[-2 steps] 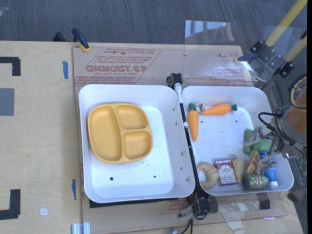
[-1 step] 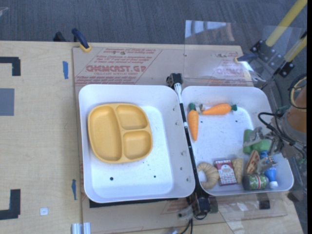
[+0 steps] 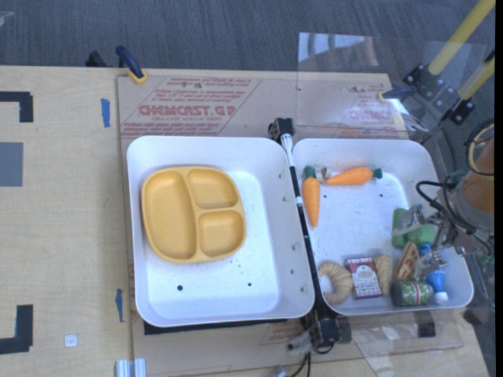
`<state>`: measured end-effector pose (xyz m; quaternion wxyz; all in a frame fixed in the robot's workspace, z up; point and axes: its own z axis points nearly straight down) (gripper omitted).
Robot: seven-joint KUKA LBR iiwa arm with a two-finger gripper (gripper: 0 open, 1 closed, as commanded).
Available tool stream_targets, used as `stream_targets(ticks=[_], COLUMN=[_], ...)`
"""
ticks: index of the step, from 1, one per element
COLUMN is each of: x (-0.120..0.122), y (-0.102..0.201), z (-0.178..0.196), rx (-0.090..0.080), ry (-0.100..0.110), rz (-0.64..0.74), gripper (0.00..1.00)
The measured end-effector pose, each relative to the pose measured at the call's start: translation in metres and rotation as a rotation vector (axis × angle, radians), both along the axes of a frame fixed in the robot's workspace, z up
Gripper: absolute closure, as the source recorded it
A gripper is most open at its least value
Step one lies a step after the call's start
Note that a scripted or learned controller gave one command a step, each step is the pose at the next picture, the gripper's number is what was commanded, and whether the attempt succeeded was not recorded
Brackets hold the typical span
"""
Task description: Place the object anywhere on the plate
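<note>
Pale wood-grain bench (image 3: 55,210) spreads to the far left of the gripper (image 3: 424,238), with a printed brown cardboard sheet (image 3: 196,104) under the two bins and grey carpet behind.

Both bins are shallow, glossy white plastic with rounded corners. The left bin (image 3: 259,289) lies well to the gripper's left. The right bin (image 3: 354,218) lies beneath the gripper. The yellow plate (image 3: 149,210) sits in the left bin, well apart from the gripper. It is smooth moulded plastic, rounded, and divided into one long compartment and two smaller ones. Nothing rests on it, so by my reading the task is at its start: an object has yet to be picked, carried across the divide between the bins and set down.

The arm (image 3: 479,187) reaches in from the right edge, trailing dark cables. The gripper is low over the cluttered right side of the right bin. I cannot tell whether it is open or closed, or whether it grips anything, because clutter hides it.

Every candidate object is in the right bin. Two orange toy carrots (image 3: 350,177) with green tops lie well to the gripper's left, at the far corner. A tan ring-shaped bread toy (image 3: 336,280) and a small red box (image 3: 363,278) lie left and nearer the camera. A green can (image 3: 413,293) lies on its side just on the gripper's near side. A crumpled-looking green item (image 3: 416,230) sits right at the gripper, perhaps the target
</note>
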<state>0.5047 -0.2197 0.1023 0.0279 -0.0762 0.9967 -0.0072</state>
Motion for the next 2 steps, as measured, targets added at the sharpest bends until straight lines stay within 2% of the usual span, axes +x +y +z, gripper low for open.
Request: stream_targets(ticks=[1,2], x=[0.0,0.0008], y=[0.0,0.0029], z=[0.0,0.0004], rx=[0.0,-0.002], ry=[0.0,-0.003], rz=[0.0,0.136], gripper=[0.0,0.0])
